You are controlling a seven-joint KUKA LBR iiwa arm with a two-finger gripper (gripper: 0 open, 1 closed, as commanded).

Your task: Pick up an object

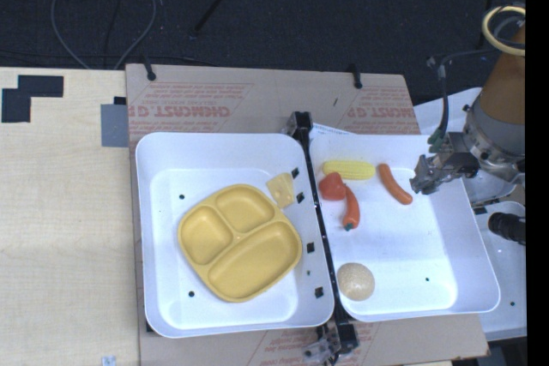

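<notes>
Hovering gripper (426, 177) over right bin (446, 270) (upper edge), near sausage (395, 183)

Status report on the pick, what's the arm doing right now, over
Gripper low over right bin's right edge, holding nothing visible. Nearest item: orange sausage, just beside it. Corn and carrot farther left; no obstruction.

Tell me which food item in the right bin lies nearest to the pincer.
The orange sausage, just left of the pincer. The corn, tomato, carrot and round bun lie farther away.
</notes>
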